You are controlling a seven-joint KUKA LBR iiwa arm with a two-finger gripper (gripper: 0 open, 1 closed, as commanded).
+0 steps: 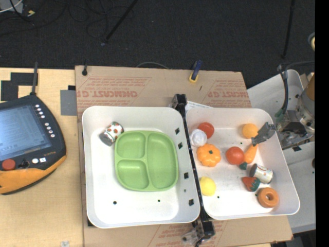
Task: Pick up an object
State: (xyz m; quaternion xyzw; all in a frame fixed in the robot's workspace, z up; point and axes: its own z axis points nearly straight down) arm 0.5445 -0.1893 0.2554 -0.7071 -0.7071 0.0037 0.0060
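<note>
Carrot (pixel 251 153) lies tilted, tip toward lower left.

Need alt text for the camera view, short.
Two white bins sit side by side on a bench: the right bin holds a scatter of toy foods, including a small pumpkin and a donut, and the gripper hangs over its upper right. The left bin holds a green divided plate.

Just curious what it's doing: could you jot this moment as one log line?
gripper: above right white bin, near carrot-shaped orange toy | held: nothing seen | green divided plate: left white bin
</note>
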